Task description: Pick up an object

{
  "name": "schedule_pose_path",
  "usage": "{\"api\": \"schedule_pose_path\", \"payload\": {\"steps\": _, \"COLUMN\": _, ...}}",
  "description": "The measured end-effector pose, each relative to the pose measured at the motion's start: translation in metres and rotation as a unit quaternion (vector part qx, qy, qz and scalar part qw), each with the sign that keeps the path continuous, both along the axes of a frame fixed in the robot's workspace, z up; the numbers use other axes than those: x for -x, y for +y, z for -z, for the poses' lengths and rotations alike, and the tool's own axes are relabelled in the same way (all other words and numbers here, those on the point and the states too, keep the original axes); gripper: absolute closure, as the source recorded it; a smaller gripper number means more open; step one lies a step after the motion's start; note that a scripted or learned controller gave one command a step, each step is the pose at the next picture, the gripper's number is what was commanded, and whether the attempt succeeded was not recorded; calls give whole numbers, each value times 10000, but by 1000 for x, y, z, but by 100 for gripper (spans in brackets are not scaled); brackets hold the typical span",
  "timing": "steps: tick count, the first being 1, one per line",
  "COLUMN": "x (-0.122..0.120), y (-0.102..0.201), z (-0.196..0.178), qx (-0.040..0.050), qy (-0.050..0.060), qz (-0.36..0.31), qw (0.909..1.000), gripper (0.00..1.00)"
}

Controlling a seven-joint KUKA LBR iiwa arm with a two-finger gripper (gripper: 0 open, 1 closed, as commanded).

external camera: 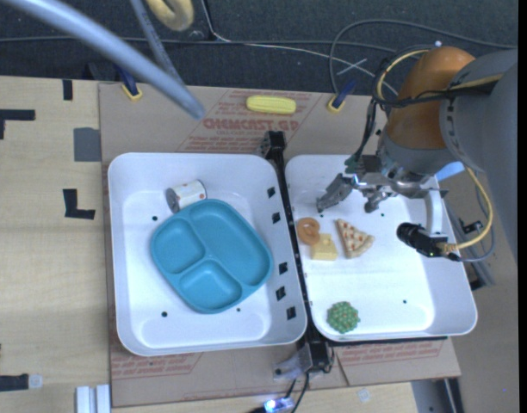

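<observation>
In the right bin [418, 308] lie an orange ring-shaped toy [308, 229], a yellow block [325, 249], a pizza slice toy [355, 237] and a green broccoli toy [343, 317]. My gripper [356, 193] hovers over the upper part of that bin, just above and right of the ring and slice. Its two dark fingers [332, 194] are spread apart with nothing between them.
The left bin [134, 317] holds a blue divided plate [212, 255] and a small white can with a red end [186, 195]. A yellow corn-like toy [270, 105] lies on the cardboard behind the bins. Cables loop around the arm on the right.
</observation>
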State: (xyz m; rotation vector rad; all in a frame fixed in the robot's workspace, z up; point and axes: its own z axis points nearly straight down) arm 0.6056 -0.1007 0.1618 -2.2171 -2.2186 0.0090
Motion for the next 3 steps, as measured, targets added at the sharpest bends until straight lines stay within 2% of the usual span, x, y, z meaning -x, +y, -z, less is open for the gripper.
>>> {"api": "schedule_pose_path", "payload": {"steps": 1, "x": -6, "y": -3, "z": 60, "qx": 1, "qy": -4, "qz": -2, "qw": 10000, "gripper": 0}}
{"api": "schedule_pose_path", "payload": {"steps": 2, "x": -7, "y": -4, "z": 75, "qx": 5, "qy": -47, "qz": -1, "qw": 10000, "gripper": 0}}
{"api": "schedule_pose_path", "payload": {"steps": 3, "x": -9, "y": -2, "z": 63, "qx": -8, "qy": -74, "qz": -8, "qw": 10000, "gripper": 100}}
